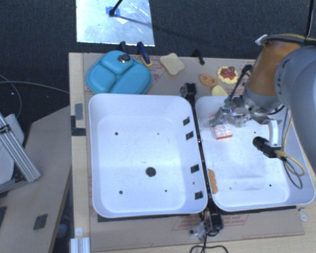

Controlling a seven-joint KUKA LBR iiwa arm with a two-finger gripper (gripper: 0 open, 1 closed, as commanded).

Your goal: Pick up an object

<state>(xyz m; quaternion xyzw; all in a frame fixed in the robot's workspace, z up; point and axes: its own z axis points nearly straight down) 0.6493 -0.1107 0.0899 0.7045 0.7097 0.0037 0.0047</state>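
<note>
The grey arm [305,83] leans in over the right bin [242,168] — its gripper [227,115] low, just beside a small red-and-white packet [223,133] on the bin floor, likely lining up a grab; we cannot tell whether the jaws are parted.

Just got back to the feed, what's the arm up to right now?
The arm reaches in over the right bin, with its gripper low over the bin's far left part, just above a small red and white object. That object appears to lie on the bin floor, so no pick is evident. A tan piece lies by the same bin's left wall. The left bin holds one small dark round thing.
</note>
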